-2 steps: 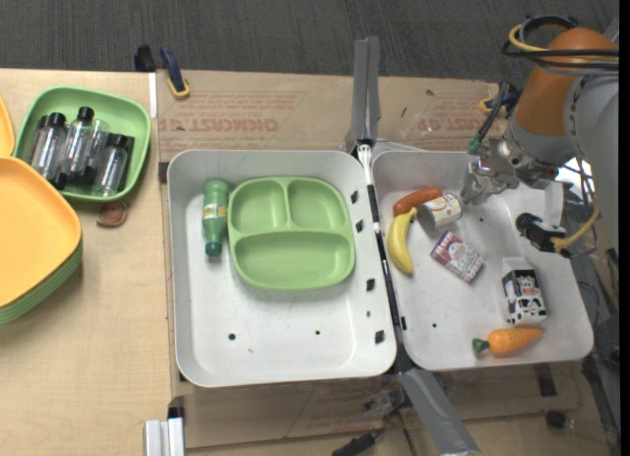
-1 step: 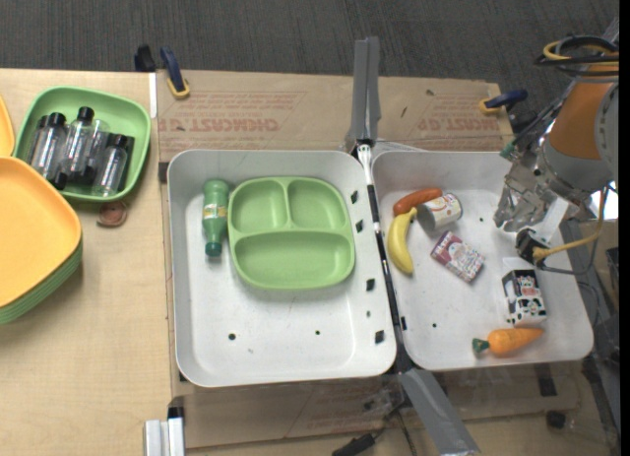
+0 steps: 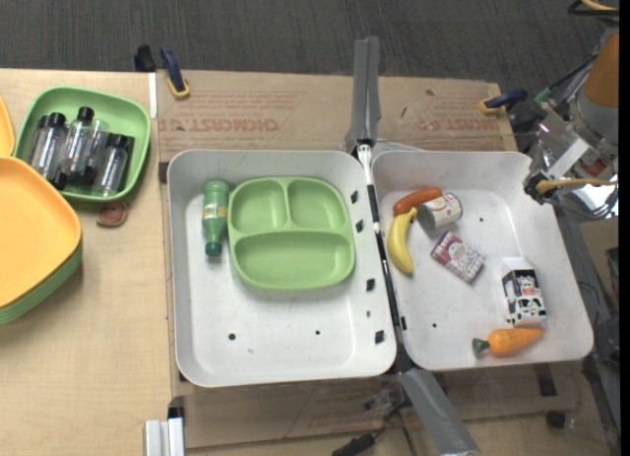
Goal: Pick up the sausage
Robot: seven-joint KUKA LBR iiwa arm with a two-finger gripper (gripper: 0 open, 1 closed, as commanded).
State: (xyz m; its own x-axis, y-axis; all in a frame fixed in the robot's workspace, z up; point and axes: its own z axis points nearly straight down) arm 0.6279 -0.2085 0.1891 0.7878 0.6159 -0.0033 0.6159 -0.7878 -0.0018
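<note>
- Jaws (image 3: 547,186): parked at the right rim of the right bin (image 3: 551,346), over the edge, nothing between them. Spread or clenched — can't tell at this angle, wrist hardware blocks the tips.
- Sausage (image 3: 417,198): red-orange, lying at a slant in the upper-left corner area of the right bin, well apart from the jaws, across most of the bin's width.
- Crowding is the main risk: a small can (image 3: 440,211) touches or nearly touches the sausage's lower right end, and the banana (image 3: 400,243) sits just below its left end. A descent slightly off would likely clip the can or grab the banana instead.
- Sausage is near the bin's left wall and the divider (image 3: 366,109); a finger could land on the rim.
- Round, thin shape: I'd expect it to roll out if pinched off-centre or along its length.
- Snack packet (image 3: 458,255), milk carton (image 3: 522,293) and carrot (image 3: 512,341) sit lower in the bin, off the direct path.
</note>
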